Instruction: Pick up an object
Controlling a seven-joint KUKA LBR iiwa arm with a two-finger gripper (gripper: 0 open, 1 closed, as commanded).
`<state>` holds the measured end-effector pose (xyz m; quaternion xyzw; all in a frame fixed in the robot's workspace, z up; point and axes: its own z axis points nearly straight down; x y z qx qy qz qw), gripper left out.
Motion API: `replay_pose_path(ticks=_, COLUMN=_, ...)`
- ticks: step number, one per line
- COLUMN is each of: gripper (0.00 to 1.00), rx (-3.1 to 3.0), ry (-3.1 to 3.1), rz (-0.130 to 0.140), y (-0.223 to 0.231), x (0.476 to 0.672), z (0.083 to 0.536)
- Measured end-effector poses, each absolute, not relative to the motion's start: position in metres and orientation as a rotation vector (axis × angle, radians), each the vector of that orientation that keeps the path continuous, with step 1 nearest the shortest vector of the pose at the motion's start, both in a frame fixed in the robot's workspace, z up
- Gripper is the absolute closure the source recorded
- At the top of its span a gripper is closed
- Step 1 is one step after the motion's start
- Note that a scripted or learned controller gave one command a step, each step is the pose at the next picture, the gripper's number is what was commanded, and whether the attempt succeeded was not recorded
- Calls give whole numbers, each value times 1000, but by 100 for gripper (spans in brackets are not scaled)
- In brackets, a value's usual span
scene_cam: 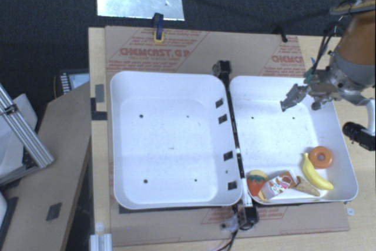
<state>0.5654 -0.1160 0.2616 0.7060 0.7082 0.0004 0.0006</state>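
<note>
1. Nearest the camera, along the front wall of the right bin point(329, 126), a cluster of small objects is lying crowded together in the near corner.
2. At the left end of that cluster an orange-red rounded item point(256, 181) is sitting against the divider side, its top showing a yellowish patch.
3. Just beside it a small packet point(278, 183), white with red and brown printing, is lying flat and tilted, touching the rounded item on one side.
4. A tan wedge-shaped piece point(306, 187) is lying next to the packet, its tip pointing toward the bin's right corner.
5. A yellow banana point(314, 173) is curving over the wedge, one end pointing up toward the bin's middle and the other resting near the front right corner.
6. An orange ring-shaped object point(320, 156) with a dark centre is sitting just beside the banana's upper end.
7. The left bin point(170, 138) is lying alongside, its white floor showing a few small dark dots.
8. Farther back, the gripper point(292, 100) is hovering over the right bin's rear half, well apart from the cluster, its grey fingers pointing left and down; nothing is showing between them, and how far they are spread cannot be told.
</note>
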Motion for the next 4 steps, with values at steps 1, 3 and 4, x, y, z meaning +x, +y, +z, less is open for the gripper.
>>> replay_pose_path(ticks=1, gripper=0, rx=2204, ry=2226, rz=13, y=-58, x=564, z=402)
replay_pose_path(ticks=3, gripper=0, rx=2211, ry=2229, rz=5, y=36, x=486, z=535)
replay_pose_path(ticks=4, gripper=0, rx=2207, ry=2236, rz=6, y=127, x=486, z=535)
